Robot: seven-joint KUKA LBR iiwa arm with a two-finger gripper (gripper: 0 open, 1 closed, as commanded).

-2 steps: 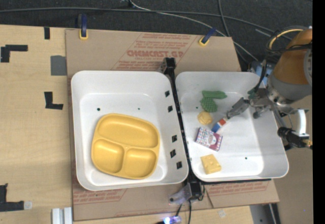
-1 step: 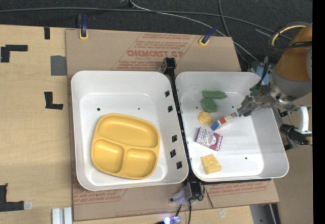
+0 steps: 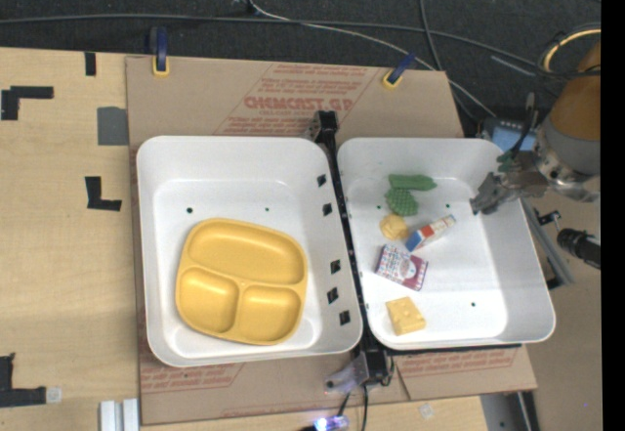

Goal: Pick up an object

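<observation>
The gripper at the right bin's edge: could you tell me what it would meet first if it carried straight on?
The gripper points left and slightly down. Probably the red, white and blue tube comes first, though its height above the right bin is unclear.

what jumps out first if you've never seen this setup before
The big yellow divided tray stands out first, lying in the left bin. Next comes the cluster of small things in the right bin: a green block, a red, white and blue tube, a pink packet and a yellow wedge. The gripper sits at that bin's right rim, apart from all of them.
</observation>
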